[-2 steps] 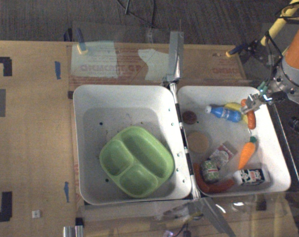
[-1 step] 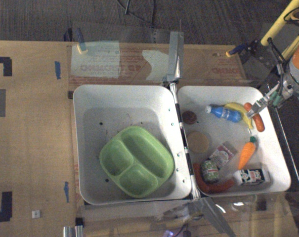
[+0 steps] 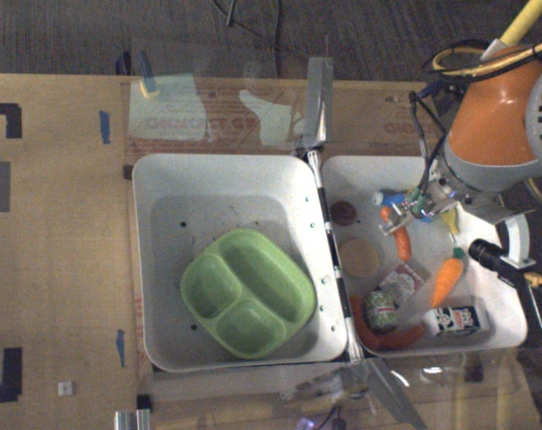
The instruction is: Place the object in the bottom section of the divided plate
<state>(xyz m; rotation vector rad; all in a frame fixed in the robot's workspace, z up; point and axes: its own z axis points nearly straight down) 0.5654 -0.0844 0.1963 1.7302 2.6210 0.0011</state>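
Logging from my remote station: gripper (image 3: pixel 420 206) hangs over the upper part of the right bin (image 3: pixel 360 173), its tip just above a small orange-red piece (image 3: pixel 402 243); I cannot tell how it is set or whether it grips anything. Left bin (image 3: pixel 154 186) contains one green divided plate (image 3: pixel 247 291), tilted on the floor, all three sections bare. Right bin also lists a carrot (image 3: pixel 447 279), a milk carton (image 3: pixel 457 320), a brown disc (image 3: pixel 343 211) and a red sausage (image 3: pixel 387 336).
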